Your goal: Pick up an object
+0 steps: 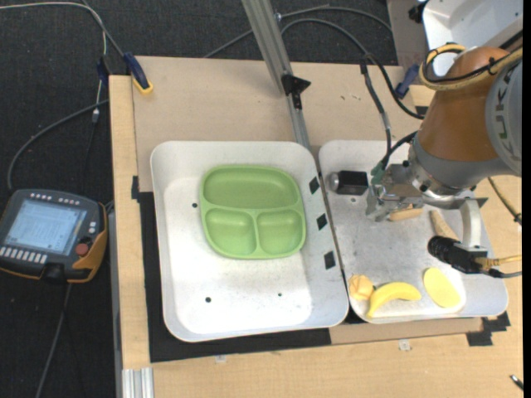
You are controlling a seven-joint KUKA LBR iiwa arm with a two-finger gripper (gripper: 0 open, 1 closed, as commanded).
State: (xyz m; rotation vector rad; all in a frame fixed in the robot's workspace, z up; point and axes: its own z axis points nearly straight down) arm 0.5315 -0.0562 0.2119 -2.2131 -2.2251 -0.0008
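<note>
Notice how your pickable items sit crowded along the near edge of the right bin [357,247]: a banana [393,294], a yellow disc [443,288] beside it, and a small yellow piece [360,286] at the corner. The left bin [178,305] carries a green divided plate [252,211]. Your arm hangs low over the right bin's middle, the hand [385,201] pointing down, apart from the banana; whether it is clenched or released, you cannot tell.
</note>
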